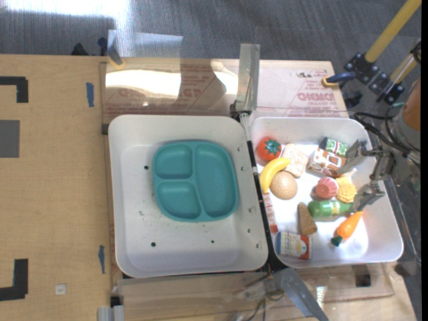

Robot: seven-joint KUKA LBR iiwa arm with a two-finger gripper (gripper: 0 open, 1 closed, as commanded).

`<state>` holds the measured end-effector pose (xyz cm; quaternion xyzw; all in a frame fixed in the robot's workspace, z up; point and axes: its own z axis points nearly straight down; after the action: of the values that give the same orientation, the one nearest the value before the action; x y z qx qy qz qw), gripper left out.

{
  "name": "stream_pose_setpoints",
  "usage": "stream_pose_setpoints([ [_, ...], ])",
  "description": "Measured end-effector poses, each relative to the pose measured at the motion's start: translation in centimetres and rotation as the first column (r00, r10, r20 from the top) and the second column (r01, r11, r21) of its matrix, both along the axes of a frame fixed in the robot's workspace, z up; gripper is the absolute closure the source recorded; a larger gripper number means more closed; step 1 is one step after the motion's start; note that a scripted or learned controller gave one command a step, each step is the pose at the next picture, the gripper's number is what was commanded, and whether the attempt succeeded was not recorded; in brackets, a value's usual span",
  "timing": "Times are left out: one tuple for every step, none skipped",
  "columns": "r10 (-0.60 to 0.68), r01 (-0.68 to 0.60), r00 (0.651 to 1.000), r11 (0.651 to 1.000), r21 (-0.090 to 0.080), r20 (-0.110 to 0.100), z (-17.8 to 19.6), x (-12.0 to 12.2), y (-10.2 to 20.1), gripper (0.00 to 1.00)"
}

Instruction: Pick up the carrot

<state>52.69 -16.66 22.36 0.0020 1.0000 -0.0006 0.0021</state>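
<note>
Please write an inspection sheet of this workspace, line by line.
Surface: two white bins side by side, left bin and right bin.
Job's things: carrot lies in the right bin, near its front right corner.
Clutter: teal tray in the left bin; tomato, banana, green bottle and small cartons in the right bin.
Grippers: gripper over the right bin, above the carrot, holding nothing visible.
Cables: dark cables near the arm.
Surroundings: cardboard sheet at left.

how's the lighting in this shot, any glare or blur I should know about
Camera view: strong glare washes out the clear panel behind the left bin; the carrot is lit evenly and reads clearly; the gripper at the right edge looks soft, with cluttered cables around it.
</note>
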Motion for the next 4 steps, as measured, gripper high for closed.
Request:
stream_pose_setpoints([
  [-0.016,0.016,1.0,1.0,-0.002,0.011,-10.4,-0.6,-2.3,0.0],
  [-0.045,0.045,0.999,0.999,-0.001,0.009,-13.4,-4.3,-3.5,0.0],
  [-0.039,0.039,0.999,0.999,-0.002,0.022,-12.1,-3.8,-3.3,1.0],
  [-0.085,0.085,0.996,0.996,-0.004,0.013,7.1,-4.1,-5.3,1.0],
])
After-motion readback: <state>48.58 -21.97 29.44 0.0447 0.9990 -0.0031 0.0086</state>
